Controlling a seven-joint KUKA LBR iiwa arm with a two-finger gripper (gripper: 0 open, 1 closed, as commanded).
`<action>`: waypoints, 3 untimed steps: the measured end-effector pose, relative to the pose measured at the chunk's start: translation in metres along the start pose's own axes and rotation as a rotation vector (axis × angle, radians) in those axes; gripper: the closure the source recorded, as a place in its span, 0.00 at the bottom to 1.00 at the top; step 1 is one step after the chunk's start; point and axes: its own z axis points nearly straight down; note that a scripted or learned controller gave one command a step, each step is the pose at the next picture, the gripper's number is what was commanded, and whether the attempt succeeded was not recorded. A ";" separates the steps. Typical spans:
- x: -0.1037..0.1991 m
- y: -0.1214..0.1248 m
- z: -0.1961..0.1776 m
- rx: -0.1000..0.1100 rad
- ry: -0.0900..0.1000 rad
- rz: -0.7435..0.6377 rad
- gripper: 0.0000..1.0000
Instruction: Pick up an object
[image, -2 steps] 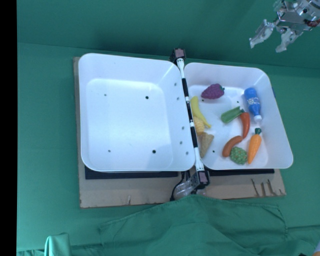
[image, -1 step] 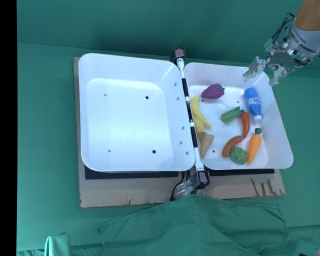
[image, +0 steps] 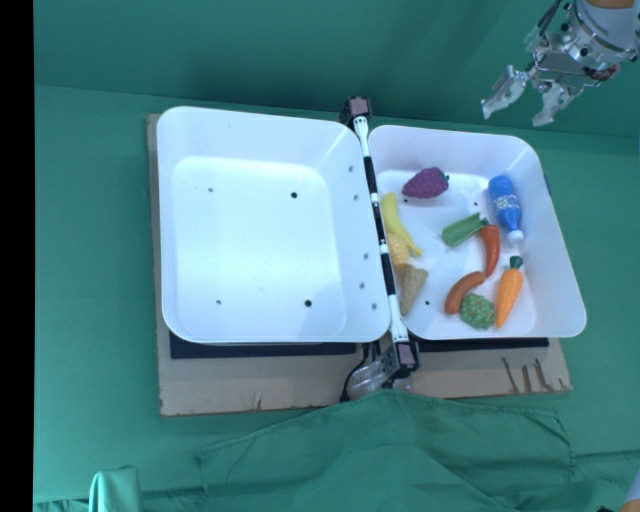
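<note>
The gripper (image: 526, 103) hangs above the far right corner of the right bin (image: 560, 300), its two fingers spread apart with nothing between them. In that bin lie a purple grape bunch (image: 425, 183), a blue bottle (image: 506, 206), a banana (image: 396, 224), a green pepper (image: 462, 229), a red chilli (image: 490, 248), an ice-cream cone (image: 412, 286), a sausage (image: 463, 291), a carrot (image: 509, 290) and a green broccoli-like lump (image: 477, 311). The left bin (image: 200, 140) sits just beside it.

The grey robot arm's metal two-finger gripper (image: 527, 103) is hanging at the upper right, its two fingers (image: 503, 94) pointing down-left, spread apart and gripping nothing.
</note>
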 end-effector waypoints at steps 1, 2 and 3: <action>-0.001 -0.078 0.053 0.014 0.004 0.006 0.00; 0.016 0.003 0.020 -0.002 0.002 -0.002 0.00; 0.007 -0.057 0.103 0.016 0.005 0.005 0.00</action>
